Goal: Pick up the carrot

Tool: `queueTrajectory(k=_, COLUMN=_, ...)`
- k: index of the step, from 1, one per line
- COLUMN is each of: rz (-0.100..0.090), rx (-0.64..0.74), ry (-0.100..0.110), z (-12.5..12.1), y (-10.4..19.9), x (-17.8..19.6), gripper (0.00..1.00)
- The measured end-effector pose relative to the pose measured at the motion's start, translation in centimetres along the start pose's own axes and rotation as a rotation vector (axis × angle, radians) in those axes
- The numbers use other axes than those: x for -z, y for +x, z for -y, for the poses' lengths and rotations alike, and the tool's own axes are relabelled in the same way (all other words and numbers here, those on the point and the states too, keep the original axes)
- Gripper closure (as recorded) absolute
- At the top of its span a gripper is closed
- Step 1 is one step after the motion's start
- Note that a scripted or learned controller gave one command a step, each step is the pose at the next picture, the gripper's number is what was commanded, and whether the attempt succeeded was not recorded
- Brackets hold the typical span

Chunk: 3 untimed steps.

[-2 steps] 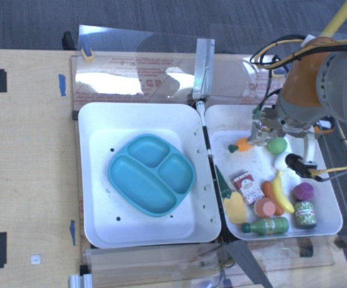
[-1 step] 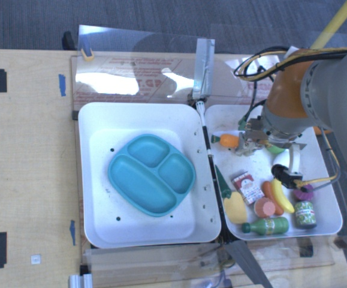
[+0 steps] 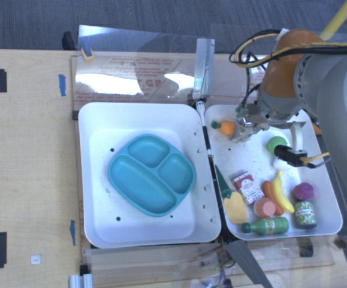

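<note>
The carrot (image 3: 226,128) lies in the right bin (image 3: 336,222), up near that bin's far-left corner, close to the wall it shares with the left bin (image 3: 95,125). It is a short orange piece with a small green tip pointing toward that wall, and it sits on bare white floor, well apart from the crowd of other items.

The arm (image 3: 293,71) reaches in from the right and has its wrist over the far edge of the right bin, so the jaws are low and just beside the carrot on its right. Whether the jaws are released or clenched I cannot tell (the wrist and cabling hide them from this slant), and nothing shows the carrot between them. My reading is that the carrot is not yet grasped.

The carrot's spot suits a pick, since nothing is near enough to get in the way. The banana (image 3: 281,194), the green bottle (image 3: 268,225) and the red-and-white packet (image 3: 247,186) bunch toward the bin's near edge. The nearby wall is the likely risk, as a nudged carrot could roll against it.

The left bin holds a blue divided plate (image 3: 152,173) at its middle.
</note>
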<state>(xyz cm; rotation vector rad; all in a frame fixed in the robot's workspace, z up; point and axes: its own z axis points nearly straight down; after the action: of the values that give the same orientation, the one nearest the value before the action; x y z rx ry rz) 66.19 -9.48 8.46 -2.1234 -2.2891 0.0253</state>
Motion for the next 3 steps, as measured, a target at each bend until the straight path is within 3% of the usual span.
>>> queueTrajectory(k=1, rz=0.002, rx=-0.134, ry=-0.035, z=-0.3, y=2.0, x=10.5, gripper=0.00)
queueTrajectory(k=2, rz=0.005, rx=-0.051, ry=-0.029, z=-0.2, y=-1.3, x=10.8, gripper=0.00)
queueTrajectory(k=3, rz=0.012, rx=0.089, ry=-0.044, z=2.6, y=-0.5, x=2.1, gripper=0.00)
